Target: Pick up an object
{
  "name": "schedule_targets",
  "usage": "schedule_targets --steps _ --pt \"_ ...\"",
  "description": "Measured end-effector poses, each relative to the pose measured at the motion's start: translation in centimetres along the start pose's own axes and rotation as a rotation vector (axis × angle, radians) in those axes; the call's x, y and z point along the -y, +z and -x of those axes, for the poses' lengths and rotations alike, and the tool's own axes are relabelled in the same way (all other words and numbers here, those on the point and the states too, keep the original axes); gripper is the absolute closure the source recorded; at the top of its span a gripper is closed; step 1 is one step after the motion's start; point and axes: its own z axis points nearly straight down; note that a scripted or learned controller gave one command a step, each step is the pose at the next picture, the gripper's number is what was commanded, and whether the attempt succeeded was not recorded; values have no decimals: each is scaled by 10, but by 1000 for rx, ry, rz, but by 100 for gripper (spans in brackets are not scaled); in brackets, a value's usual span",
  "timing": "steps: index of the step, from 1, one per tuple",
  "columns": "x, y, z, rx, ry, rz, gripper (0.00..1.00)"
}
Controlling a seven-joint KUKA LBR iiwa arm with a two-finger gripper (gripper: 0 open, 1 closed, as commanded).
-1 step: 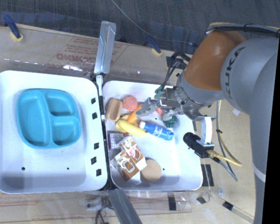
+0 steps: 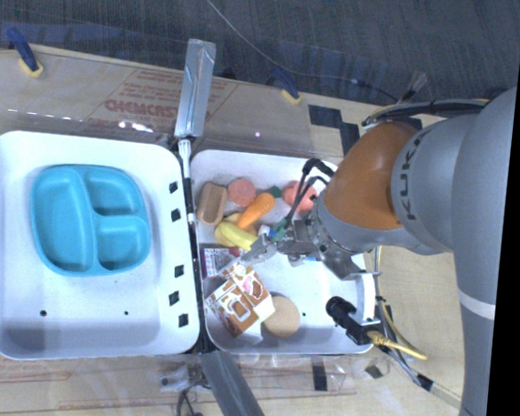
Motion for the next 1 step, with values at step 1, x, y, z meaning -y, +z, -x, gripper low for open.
schedule_targets --steps 1 --pt "-118 53 12 5 -281 12 0"
